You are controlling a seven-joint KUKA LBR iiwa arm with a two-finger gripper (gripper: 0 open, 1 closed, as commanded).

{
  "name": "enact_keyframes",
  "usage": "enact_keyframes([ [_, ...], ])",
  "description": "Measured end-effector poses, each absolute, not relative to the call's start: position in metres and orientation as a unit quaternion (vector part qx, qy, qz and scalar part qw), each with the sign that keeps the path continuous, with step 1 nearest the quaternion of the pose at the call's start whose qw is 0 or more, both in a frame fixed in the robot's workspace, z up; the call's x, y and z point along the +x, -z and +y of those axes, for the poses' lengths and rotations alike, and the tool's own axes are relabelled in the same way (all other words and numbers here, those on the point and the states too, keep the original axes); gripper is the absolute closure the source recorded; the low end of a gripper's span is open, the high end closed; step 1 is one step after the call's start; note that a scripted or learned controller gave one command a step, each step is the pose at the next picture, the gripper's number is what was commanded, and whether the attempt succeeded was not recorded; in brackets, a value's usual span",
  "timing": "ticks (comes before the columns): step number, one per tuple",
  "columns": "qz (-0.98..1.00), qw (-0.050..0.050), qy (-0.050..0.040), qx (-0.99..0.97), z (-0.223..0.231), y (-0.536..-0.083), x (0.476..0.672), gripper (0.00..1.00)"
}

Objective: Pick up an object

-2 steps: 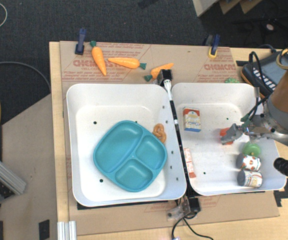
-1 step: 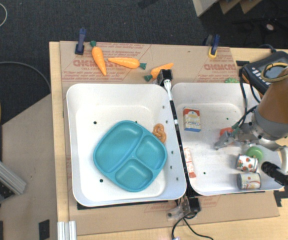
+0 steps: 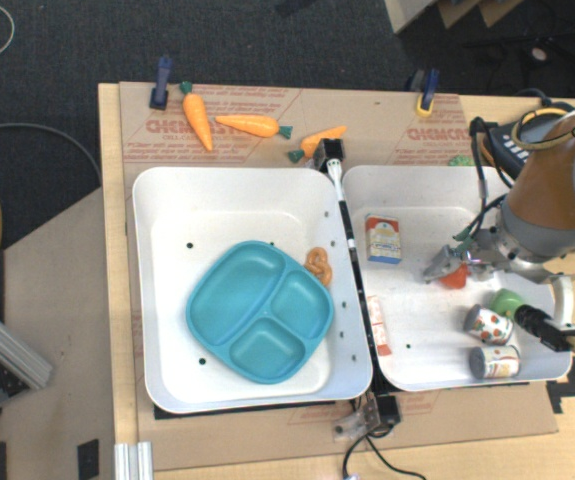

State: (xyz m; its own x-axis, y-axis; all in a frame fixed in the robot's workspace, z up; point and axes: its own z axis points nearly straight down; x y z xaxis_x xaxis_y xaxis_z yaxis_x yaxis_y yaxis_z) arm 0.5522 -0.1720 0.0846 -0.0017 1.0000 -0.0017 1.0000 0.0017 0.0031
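My gripper [image 3: 449, 265] hangs low in the right bin [image 3: 417, 183], at its middle right. A small red object [image 3: 454, 278] lies directly under its tip, touching or nearly touching it. A red-and-white carton [image 3: 383, 240] lies to the gripper's left. To its lower right are a green object [image 3: 508, 301] and two small cans [image 3: 489, 325] [image 3: 494, 361]. The grey arm with its orange band [image 3: 552, 193] comes in from the right, over that bin's edge.
The left bin [image 3: 167, 218] holds a blue divided plate [image 3: 260, 310] and a small tan pretzel-like piece [image 3: 318, 264]. A thin packet [image 3: 378, 330] lies by the divider. Three toy carrots [image 3: 198, 120] [image 3: 249, 125] [image 3: 322, 140] lie on the board behind the bins.
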Motion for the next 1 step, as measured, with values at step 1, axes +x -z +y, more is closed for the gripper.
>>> enact_keyframes([
  [1,0.707,0.002,-0.0009,0.707,-0.1724,-0.0954,0.5517,1.0],
])
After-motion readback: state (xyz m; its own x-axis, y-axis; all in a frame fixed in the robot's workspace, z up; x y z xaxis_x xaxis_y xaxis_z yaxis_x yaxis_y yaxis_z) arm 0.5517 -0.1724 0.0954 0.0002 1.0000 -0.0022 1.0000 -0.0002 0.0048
